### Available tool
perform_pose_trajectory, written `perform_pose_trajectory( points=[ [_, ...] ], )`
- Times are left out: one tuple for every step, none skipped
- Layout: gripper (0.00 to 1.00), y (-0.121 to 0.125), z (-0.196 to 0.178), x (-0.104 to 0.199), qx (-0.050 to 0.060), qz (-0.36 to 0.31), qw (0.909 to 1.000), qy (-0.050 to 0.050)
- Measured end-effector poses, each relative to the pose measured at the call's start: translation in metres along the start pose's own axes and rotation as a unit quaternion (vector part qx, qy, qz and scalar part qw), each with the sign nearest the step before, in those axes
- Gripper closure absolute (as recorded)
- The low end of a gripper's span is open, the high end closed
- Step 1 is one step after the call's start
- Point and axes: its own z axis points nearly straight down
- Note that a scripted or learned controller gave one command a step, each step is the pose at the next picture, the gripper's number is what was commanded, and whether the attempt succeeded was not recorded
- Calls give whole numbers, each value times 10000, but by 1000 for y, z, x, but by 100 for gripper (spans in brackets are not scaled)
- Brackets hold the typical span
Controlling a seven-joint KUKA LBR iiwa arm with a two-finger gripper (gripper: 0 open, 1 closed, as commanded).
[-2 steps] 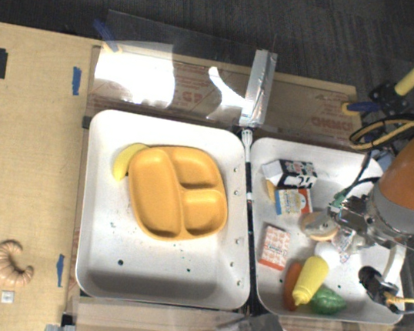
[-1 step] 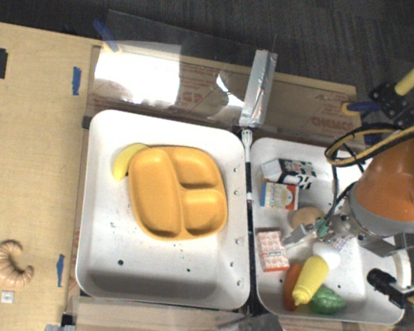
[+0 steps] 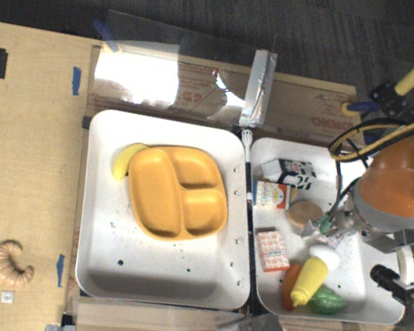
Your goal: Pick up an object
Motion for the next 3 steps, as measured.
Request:
perform_pose_trajectory(
  points=[
    [0, 0, 1, 0, 6, -2, 10000, 5],
    [0, 28, 19, -41, 62, -1266, 9919, 90],
    [0, 108, 21, -34, 86, 9, 9999, 90]
  ],
)
